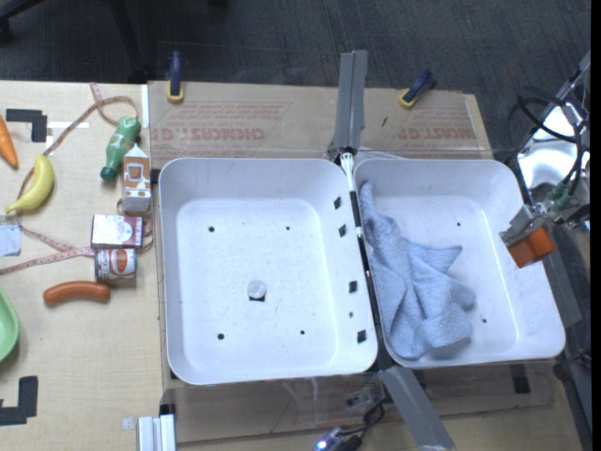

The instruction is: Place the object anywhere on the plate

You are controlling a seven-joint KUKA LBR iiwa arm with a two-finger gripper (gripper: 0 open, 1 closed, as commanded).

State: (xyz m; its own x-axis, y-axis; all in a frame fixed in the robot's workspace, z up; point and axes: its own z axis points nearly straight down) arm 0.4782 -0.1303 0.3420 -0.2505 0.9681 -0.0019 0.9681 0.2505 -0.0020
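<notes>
**A long reach, and no plate within it**

The arm (pixel 531 244) hangs at the outer rim of the right bin (pixel 488 172), and its claw (pixel 522 227) sits there too. It is too small and blurred to tell whether it is wide, narrow or holding anything.

Closest to the claw, just inward of it, lies a crumpled grey cloth (pixel 418 285). Well beyond that, across the divider in the left bin (pixel 188 252), rests a small pale round piece (pixel 256 290), probably the object to move.

The risks, as I judge them:
- the piece is low and tiny, so a closing claw may skid off it or pinch air
- the cloth lies between, and a low pass could snag it
- the only plate-like thing is a green dish (pixel 6 325), farthest from the claw, outside both bins and cut off by the frame, so a drop could miss it
</notes>
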